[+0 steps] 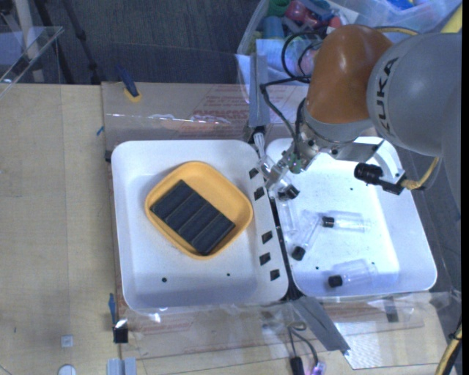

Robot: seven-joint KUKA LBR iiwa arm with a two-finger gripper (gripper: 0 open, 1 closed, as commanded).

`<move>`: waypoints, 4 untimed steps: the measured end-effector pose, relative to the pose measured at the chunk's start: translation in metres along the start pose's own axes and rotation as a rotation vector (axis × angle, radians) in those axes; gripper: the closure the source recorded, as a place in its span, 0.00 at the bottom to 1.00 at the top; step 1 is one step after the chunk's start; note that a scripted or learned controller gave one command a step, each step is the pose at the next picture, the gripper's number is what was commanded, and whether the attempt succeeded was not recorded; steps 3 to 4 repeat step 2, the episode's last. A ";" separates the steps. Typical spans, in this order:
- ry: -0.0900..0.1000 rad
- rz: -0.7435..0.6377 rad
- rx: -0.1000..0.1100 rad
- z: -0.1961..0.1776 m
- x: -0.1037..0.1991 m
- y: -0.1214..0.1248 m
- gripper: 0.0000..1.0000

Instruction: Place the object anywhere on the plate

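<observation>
On the far left lies the bare tan surface (44, 220), made of wood. Next comes the left bin (135, 282), white and shallow. A yellow plate (163, 189) sits in it, and a dark ridged pad (196, 214) lies on the plate. Nothing else rests on the plate yet, so I think the job is not done.

Between the two bins run small black clips (265, 238). Just past them is the right bin (410, 249). Three clear tubes with black caps lie in it: one tube (306, 236) near the left wall, one tube (344, 221) in the middle, and one tube (350, 272) lower down. One of these is likely the thing to move.

Above the bin's upper left corner hangs the gripper (278, 181), under the grey arm (418, 80) with its orange band (343, 69). Whether the jaws are apart or together, I cannot tell. Picking a tube and carrying it over is all left to do, I judge.

Behind the bins sit clear plastic sheets (183, 110) and colourful clutter (308, 18). Cables (300, 351) trail below.
</observation>
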State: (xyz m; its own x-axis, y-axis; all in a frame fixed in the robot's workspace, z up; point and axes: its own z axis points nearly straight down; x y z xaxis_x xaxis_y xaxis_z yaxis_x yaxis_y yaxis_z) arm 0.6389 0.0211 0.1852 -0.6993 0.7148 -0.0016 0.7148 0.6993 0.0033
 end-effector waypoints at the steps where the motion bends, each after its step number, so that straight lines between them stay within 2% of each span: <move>1: 0.004 -0.190 0.003 0.000 0.062 -0.004 1.00; 2: 0.004 -0.189 0.002 0.000 0.061 -0.004 0.00; 4: 0.004 -0.189 0.002 0.000 0.061 -0.004 0.00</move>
